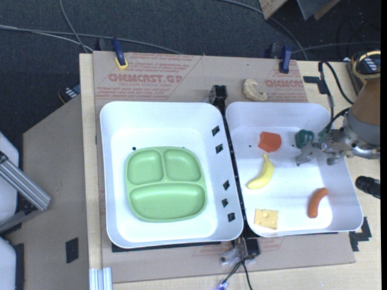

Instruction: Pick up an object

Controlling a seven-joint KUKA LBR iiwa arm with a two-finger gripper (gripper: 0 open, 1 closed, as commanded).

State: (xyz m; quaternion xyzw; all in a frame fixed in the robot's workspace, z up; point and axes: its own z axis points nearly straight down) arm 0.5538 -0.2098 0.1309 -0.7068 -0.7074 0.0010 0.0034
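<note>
Camera view is showing the gripper [306, 151] hanging just right of the red block [269, 141] (jaw state I cannot tell), with the banana [261, 174] lying just below that block.

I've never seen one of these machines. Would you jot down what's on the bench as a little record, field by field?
left bin: holds a green divided tray
right bin: holds a banana, an orange-red block, a sausage, a yellow cheese piece and a small dark green item
arm: reaches in from the right, over the right bin
gripper: low over the right bin's upper right, near the green item
outside the bins: a beige lump on the board behind the right bin
</note>
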